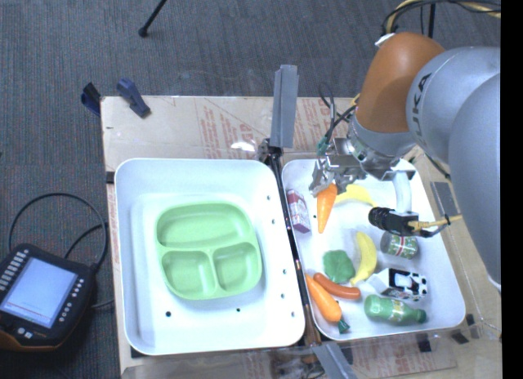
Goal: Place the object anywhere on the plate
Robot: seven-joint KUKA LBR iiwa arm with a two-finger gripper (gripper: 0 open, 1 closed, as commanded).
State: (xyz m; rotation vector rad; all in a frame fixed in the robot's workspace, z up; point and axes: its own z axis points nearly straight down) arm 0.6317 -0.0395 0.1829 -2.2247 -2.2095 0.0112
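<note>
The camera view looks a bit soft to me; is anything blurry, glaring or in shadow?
Camera view: lighting even and soft; the white bins are bright, nearly washed out; the green plate casts a faint shadow; the claw above the carrot is dim and slightly blurred; the whole picture is grainy.

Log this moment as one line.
gripper over right bin, at top of carrot | grasp: cannot tell | green plate in left bin, no object on it | phase: pick
</note>
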